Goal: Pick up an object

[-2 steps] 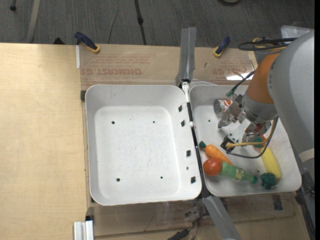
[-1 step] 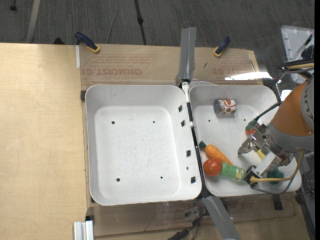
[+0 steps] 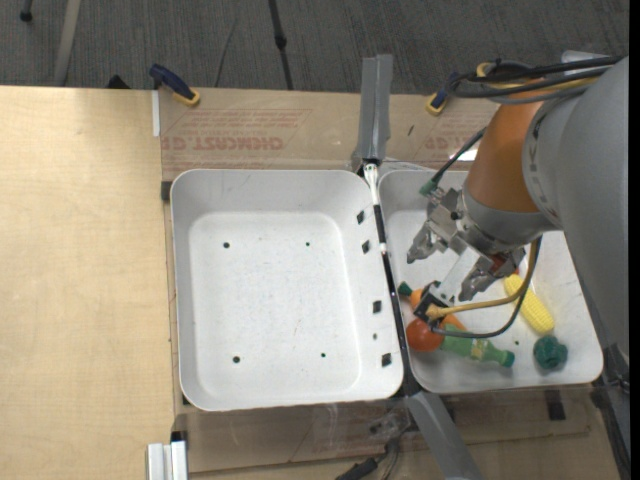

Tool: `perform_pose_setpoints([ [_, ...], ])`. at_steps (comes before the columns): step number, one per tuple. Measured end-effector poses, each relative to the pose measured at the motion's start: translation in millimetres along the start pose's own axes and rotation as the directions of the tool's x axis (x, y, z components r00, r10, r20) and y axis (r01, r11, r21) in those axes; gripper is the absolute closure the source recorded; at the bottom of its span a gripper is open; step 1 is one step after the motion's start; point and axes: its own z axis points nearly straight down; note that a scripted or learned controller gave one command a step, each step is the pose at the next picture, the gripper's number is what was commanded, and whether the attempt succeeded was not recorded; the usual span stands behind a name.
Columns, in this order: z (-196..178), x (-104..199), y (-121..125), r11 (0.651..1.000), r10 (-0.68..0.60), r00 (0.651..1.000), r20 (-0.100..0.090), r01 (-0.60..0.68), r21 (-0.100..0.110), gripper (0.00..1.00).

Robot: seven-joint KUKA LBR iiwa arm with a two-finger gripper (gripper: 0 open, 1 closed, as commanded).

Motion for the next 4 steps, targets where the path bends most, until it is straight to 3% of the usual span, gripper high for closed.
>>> perform_pose_setpoints([
  [1, 0.2, -74.9, 6.1, 0.989, -0.148, 0.989, 0.0, 0.148, 0.001, 0.0],
  [2, 82.8, -83.5, 34.0, 0.988, -0.156, 0.988, 0.0, 0.156, 0.003, 0.0],
  [3, 100.0, -21.3, 129.7, 0.986, -0.165, 0.986, 0.001, 0.165, 0.0, 0.0],
  [4, 99.2, 28.0, 158.1, 0.99, -0.143, 0.99, 0.0, 0.143, 0.0, 0.0],
])
